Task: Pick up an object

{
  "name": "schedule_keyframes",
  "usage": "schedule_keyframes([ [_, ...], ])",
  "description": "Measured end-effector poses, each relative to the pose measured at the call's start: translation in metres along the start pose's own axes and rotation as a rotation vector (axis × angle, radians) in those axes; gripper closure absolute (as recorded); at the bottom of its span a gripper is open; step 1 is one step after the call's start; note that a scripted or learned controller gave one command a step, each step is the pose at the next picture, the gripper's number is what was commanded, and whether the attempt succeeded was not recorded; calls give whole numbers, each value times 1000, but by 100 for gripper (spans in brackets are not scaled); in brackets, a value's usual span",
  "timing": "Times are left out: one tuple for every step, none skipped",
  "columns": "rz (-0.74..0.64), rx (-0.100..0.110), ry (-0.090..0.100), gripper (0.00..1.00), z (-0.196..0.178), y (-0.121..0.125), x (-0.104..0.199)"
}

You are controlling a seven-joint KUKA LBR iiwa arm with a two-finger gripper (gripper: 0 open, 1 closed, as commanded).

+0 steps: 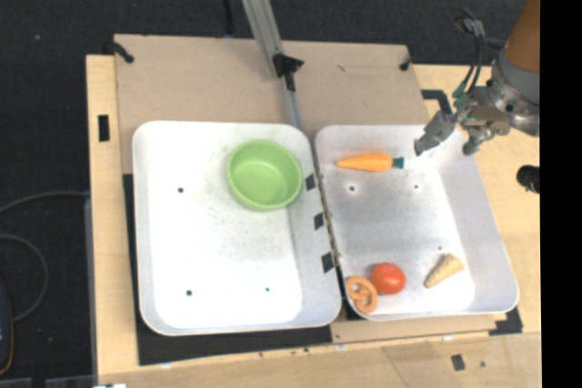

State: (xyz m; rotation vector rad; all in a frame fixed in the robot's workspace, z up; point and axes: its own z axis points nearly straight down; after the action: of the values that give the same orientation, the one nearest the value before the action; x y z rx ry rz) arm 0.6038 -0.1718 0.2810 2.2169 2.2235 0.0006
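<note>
Camera view, looking down at a slant on a bench (227,86) with two white bins side by side.

Left bin (182,286): a green bowl (265,175) upright toward 1 o'clock from the bin's middle, well apart from everything else.

Right bin (409,213): a carrot (368,163) lying flat near the far rim at about 11 o'clock, leafy end pointing to 3 o'clock. Down at 6 o'clock, a tomato (388,278), and touching or just beside it at its 8 o'clock, a pretzel (361,294) against the near left corner. At about 4 o'clock from the bin's middle, a wedge of bread (443,270), near the tomato but apart from it.

Reaching in from 3 o'clock, the arm (520,59), with its gripper (451,137) above the far right corner of the right bin. Fingers (431,137) spread apart, nothing between them. Nearest thing: the carrot, near at the gripper's 9 o'clock, not touched.

A grey metal rail (255,4) slanting from 12 o'clock down to the gap between the bins.
</note>
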Motion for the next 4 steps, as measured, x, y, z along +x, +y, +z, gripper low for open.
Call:
schedule_keyframes([
  [0,0,0,0,0,0,0],
  [3,4,-1,0,43,3,-4],
  [4,7,0,0,105,3,-10],
  [6,2,-1,0,146,6,-11],
])
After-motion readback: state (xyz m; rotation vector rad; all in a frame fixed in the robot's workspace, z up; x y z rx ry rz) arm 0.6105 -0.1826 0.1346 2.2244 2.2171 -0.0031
